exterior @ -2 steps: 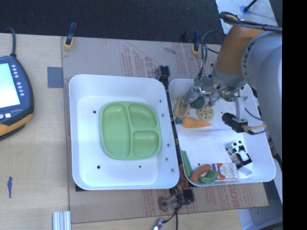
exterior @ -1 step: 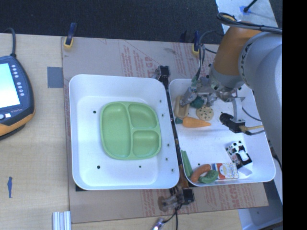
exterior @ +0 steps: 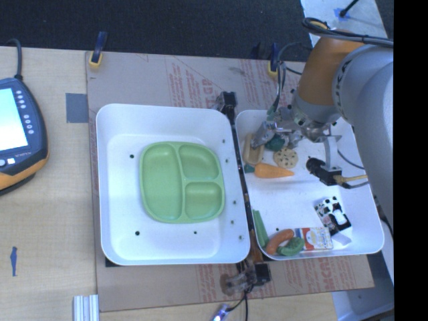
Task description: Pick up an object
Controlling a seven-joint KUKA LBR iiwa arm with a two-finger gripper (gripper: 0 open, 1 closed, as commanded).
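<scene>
Starting at the left of the desk (exterior: pixel 60 199), a pendant (exterior: pixel 17 132) is lying beside the bins and is playing no part. The left bin (exterior: pixel 114 199) is carrying a green plate (exterior: pixel 180 181), lying flat near its middle; nothing there is being approached.

The loose candidates are lying in the right bin (exterior: pixel 294 199). By its left wall a tan piece (exterior: pixel 253 150) is sitting just beside a carrot (exterior: pixel 273 172), which is lying flat. At the near left corner a sausage (exterior: pixel 277 238) is resting against a carton (exterior: pixel 315 238). At the far end the tool (exterior: pixel 279 129) is hanging low over a dark green piece (exterior: pixel 275 140), with a cookie (exterior: pixel 285 157) lying just beside it. You cannot tell from this angle whether the tool is open or closed, and nothing is showing as held. Further right a black-and-white toy (exterior: pixel 332 214) is lying apart from the rest, and the arm (exterior: pixel 361 92) is reaching in from the right.

Judgement: you are watching the approach step, with the grasp not yet made. The green piece is looking like the target, being nearest under the tool. The next move is calling for a straight descent onto that piece, a firm closing, then a lift. Crowding is the concern: the tan piece, cookie and carrot are all lying close, so a slight offset is risking a nudge or a wrong pick.
</scene>
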